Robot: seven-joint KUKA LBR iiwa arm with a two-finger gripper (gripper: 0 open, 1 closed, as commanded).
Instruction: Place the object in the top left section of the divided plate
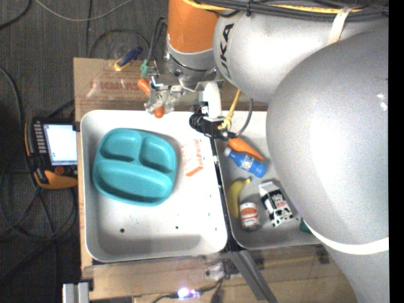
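Observation:
A teal divided plate (pixel 134 165) lies in the left white bin (pixel 151 242), toward its upper left. My gripper (pixel 155 98) hangs over the far rim of that bin, just above the plate's upper right corner and apart from it. A small orange piece (pixel 158 113) shows at the gripper's lower tip; I cannot tell whether it is a held object or part of the gripper. An orange and white flat item (pixel 193 158) lies on the bin floor just right of the plate.
The right bin (pixel 235 235) holds an orange carrot-shaped toy (pixel 243 147), a blue bottle (pixel 250 163), a yellow item (pixel 235 194), a small can (pixel 250 215) and a white box (pixel 276 207). A handheld pendant (pixel 52 150) sits left of the bench. The arm's large grey body covers the right side.

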